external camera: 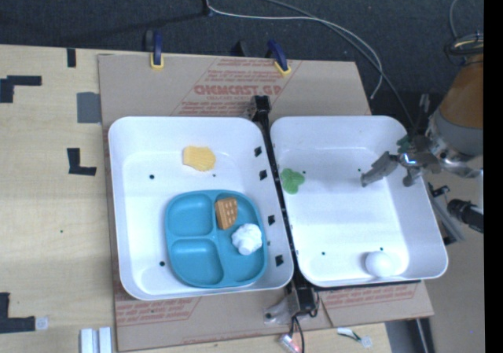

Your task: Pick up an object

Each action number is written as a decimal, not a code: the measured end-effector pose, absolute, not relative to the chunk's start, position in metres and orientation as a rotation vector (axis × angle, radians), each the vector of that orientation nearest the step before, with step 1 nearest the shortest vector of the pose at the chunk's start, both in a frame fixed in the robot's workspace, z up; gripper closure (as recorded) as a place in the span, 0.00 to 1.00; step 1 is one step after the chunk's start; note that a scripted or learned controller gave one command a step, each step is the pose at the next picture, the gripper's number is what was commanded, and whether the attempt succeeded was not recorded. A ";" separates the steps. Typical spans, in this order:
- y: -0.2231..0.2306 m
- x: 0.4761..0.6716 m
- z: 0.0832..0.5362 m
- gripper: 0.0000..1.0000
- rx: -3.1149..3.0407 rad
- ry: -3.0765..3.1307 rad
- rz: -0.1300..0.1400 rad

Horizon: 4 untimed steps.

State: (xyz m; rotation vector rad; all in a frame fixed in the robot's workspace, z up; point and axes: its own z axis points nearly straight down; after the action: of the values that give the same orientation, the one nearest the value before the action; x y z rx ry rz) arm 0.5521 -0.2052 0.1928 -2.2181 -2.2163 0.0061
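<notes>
Dark carpet lies behind the table (47,186), where we see a cardboard sheet (228,84) carrying two shallow white bins side by side. In the right bin (346,218) we find two loose things: a small green object (292,181) close to the left wall, near the divider between the bins, and a white ball (383,263) down by the near right corner, well apart from the green one. The gripper (391,170) hangs over the right part of this bin, near its right rim; its fingers (376,171) are spread apart and we see nothing between them. The grey arm with its orange band (464,104) comes in from the right edge.

In the left bin (134,186) we see a yellow piece (199,158) lying on the white floor toward the far side. Nearer to us sits a blue compartment tray (192,253) (three sections, as far as we can tell), with a brown waffle-like piece (226,212) on the ridge beside its upper right section and a white lump (247,239) just below it, at the tray's right side. Two clamps (157,53) grip the far edge of the cardboard, and a thin cable (314,21) trails across the carpet.
</notes>
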 end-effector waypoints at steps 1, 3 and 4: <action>-0.205 0.554 0.196 0.00 -2.221 -2.222 0.000; -0.214 0.542 0.092 0.00 -2.218 -2.218 0.005; -0.213 0.543 0.086 0.00 -2.222 -2.224 -0.001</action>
State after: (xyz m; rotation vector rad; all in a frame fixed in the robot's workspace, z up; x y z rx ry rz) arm 0.5427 -0.2134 0.0856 -2.2216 -2.2242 -0.0007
